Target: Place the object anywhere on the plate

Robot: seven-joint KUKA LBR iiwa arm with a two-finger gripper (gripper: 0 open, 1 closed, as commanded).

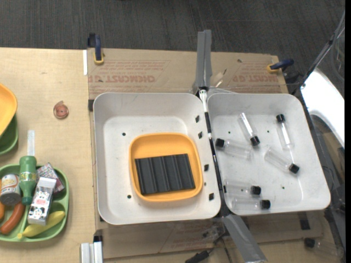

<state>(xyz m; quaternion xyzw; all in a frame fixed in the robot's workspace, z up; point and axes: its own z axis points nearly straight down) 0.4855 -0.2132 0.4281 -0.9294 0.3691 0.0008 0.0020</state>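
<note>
An orange-yellow plate lies in the middle of the left white bin. A black ridged rectangular block rests flat on the plate, covering most of its centre. In the right white bin lie several clear tubes with black caps, such as one near the back, one at the back right and one near the front wall.
On the wooden table to the left sit a green tray of toy food, a stack of orange and green bowls and a small pink disc. Cardboard with clamps lies behind the bins. A grey post rises between them.
</note>
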